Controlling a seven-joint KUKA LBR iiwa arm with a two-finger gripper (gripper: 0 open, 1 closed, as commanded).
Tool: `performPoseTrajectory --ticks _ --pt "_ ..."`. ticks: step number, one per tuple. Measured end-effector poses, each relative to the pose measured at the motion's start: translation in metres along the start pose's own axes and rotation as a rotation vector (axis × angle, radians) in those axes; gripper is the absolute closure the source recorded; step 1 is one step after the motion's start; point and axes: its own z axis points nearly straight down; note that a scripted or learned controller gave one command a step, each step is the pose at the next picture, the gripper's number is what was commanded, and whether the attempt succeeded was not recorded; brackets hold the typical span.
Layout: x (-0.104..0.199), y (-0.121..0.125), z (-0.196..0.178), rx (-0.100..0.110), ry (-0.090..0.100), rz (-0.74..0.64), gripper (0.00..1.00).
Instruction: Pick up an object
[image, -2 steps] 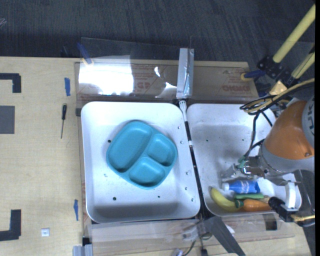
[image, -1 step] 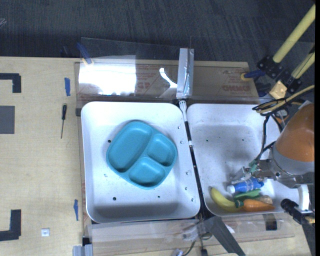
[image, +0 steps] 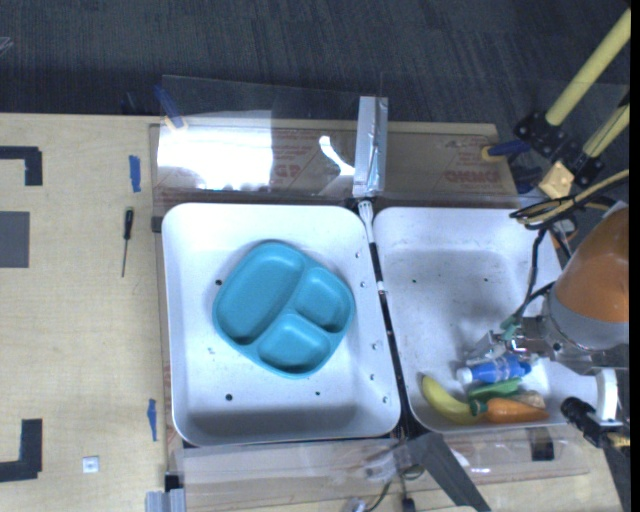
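Whether the jaws are parted or closed cannot be told; the gripper (image: 497, 348) sits low in the right bin (image: 440, 260), just above a blue bottle (image: 492, 373). Near it lie a banana (image: 443, 396) and a carrot (image: 515, 408); the left bin (image: 190, 300) holds a blue divided plate (image: 284, 306).

There is one camera, fixed above the bench (image: 70, 300) and looking down at a slant. It stands far enough to take in both bins: the left bin (image: 190, 240) near the centre, the right bin (image: 440, 250) toward 3 o'clock. The arm (image: 600, 290) enters from 3 o'clock. The dark floor (image: 300, 40) lies at 12 o'clock.
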Motion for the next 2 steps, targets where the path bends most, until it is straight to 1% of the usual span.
performPoseTrajectory --ticks 1,2 --pt "0.007 -0.001 0.0 0.0 -0.004 0.153 0.0" --pt "-0.011 0.007 -0.011 0.005 -0.003 0.133 0.0"
